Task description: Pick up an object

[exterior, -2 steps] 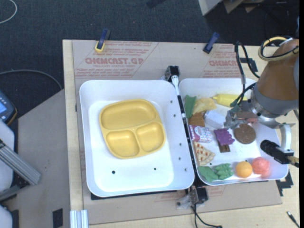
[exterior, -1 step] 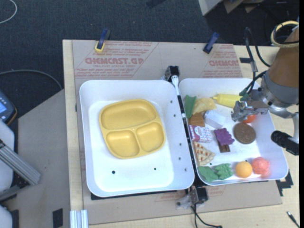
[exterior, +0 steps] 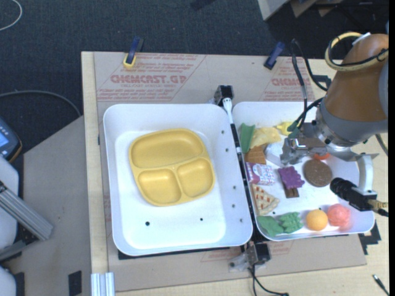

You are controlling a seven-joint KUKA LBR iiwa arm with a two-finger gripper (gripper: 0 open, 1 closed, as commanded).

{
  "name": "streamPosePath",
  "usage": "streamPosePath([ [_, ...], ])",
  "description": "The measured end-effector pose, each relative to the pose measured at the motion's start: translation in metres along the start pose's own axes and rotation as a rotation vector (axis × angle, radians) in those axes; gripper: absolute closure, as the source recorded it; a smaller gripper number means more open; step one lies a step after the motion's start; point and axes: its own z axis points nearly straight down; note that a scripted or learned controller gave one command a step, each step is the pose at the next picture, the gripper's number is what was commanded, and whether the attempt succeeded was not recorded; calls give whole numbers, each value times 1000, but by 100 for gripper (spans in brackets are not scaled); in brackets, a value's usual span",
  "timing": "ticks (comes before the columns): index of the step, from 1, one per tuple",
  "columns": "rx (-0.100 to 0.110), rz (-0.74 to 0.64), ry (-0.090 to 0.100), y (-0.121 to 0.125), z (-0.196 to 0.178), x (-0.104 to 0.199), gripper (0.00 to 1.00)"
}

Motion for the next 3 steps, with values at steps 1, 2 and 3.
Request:
streamPosePath([
  [1, 1, 1, -1, -4, 11, 52, 100],
  [2, -6, -2, -1, -8, -6, 111, 100],
  [3, -4, 1, -2, -10, -8, 136, 100],
])
